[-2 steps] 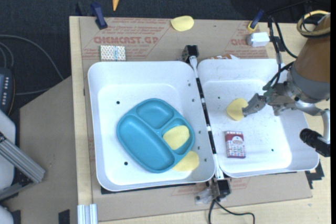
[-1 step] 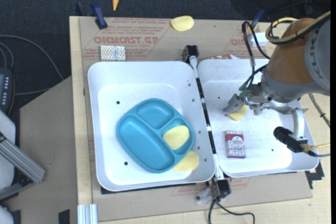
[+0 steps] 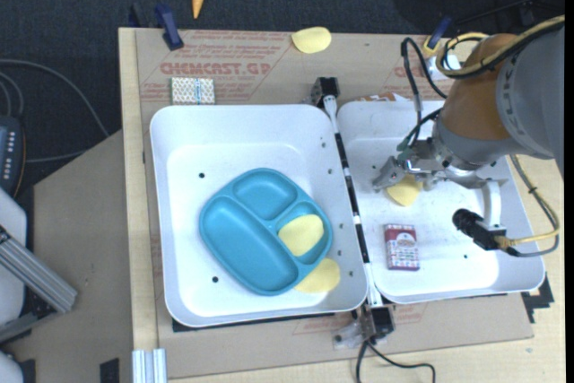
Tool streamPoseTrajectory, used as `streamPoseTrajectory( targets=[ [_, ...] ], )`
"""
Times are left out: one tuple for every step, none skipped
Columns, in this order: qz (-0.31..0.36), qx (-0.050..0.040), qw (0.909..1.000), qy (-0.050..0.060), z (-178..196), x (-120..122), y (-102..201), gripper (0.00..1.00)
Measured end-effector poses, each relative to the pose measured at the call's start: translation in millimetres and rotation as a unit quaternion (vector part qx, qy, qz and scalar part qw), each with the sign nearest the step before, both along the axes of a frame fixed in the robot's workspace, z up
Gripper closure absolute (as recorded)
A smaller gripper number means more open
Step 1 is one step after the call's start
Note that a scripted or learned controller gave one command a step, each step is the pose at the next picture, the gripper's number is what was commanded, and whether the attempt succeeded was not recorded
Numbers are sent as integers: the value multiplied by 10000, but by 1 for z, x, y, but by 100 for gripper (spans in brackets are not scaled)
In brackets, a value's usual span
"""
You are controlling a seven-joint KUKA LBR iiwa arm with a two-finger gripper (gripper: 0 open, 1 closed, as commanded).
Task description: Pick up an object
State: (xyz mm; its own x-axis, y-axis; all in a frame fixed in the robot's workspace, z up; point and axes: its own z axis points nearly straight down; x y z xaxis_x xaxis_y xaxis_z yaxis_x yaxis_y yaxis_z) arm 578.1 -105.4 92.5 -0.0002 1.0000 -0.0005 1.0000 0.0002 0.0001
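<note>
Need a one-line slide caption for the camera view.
KUKA arm's gripper poised over a pale yellow soft piece in the right white bin, beside a small red packet; blue compartment tray in the left bin.

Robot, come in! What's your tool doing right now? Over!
Tool low in right bin, over yellow piece. No grasp seen. Red packet nearby, not blocking.

Arm (image 3: 502, 94) comes in from the right, grey body with the orange band just behind the wrist, bent down toward the bench. Gripper (image 3: 401, 175) sits at the arm's left end, low over the surface and pointing left and slightly down, wrist tucked right behind it. Cables loop off the wrist above and to the right of the gripper; finger spacing isn't readable from this angle.
</note>
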Motion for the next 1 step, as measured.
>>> streamPoseTrajectory(
  targets=[
    [3, -2, 10000, -11, 10, 1, 0, 100]
  ],
)
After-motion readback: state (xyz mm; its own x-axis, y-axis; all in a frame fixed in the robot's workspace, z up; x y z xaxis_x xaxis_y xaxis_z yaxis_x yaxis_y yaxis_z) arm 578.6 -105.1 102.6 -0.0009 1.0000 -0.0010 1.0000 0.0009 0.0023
